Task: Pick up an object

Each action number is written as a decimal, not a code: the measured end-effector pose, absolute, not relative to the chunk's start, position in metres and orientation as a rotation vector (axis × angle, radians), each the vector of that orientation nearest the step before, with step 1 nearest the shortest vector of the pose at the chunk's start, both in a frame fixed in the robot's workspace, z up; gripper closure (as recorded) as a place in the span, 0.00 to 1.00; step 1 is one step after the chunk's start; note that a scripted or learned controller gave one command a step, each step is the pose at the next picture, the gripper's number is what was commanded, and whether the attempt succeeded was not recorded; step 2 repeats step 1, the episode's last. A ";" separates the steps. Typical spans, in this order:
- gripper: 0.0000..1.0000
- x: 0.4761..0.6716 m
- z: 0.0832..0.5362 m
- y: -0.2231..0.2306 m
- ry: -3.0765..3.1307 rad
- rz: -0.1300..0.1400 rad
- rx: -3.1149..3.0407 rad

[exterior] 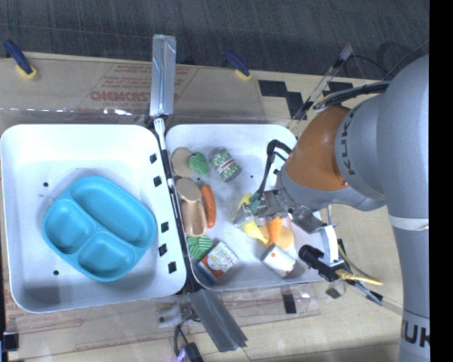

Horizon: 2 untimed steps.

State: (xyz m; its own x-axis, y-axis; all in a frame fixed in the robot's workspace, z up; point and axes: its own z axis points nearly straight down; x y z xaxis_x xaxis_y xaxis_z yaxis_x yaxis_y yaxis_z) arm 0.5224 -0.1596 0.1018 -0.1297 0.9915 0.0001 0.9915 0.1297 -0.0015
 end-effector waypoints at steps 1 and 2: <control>1.00 0.565 0.216 -0.159 -2.234 -0.005 -2.215; 1.00 0.565 0.216 -0.159 -2.234 -0.005 -2.215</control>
